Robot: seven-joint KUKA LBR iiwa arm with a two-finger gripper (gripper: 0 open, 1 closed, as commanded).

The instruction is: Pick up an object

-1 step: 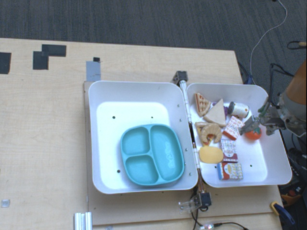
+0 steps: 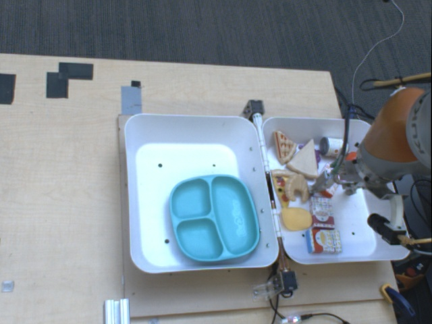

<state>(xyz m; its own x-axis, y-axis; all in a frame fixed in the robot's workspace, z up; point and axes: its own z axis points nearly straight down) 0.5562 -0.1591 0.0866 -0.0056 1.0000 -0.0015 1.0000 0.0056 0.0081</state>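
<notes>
**Spotter:** Over in the right bin (image 2: 364, 247), you have a loose heap: a waffle-patterned wedge (image 2: 283, 144) at the far left corner, a pale triangular piece (image 2: 306, 159) beside it, a tan toy (image 2: 294, 187) and a yellow oval (image 2: 296, 218) along the left wall.

**Operator:** Which way do they lie?

**Spotter:** The wedge runs its long side toward the far wall. The yellow oval lies with its length across the bin, left to right. A small carton with red print (image 2: 325, 240) lies flat near the front wall, its long side also across the bin, and a printed packet (image 2: 322, 210) lies just behind it.

**Operator:** And the gripper?

**Spotter:** Your gripper (image 2: 331, 179) sits low in the middle of the right bin, just over the heap beside the tan toy and the packet. I cannot tell how it is set or whether anything is caught in it.

**Operator:** The other bin?

**Spotter:** The left bin (image 2: 145, 181) holds a blue divided plate (image 2: 214, 217), tilted toward the front right corner.
</notes>
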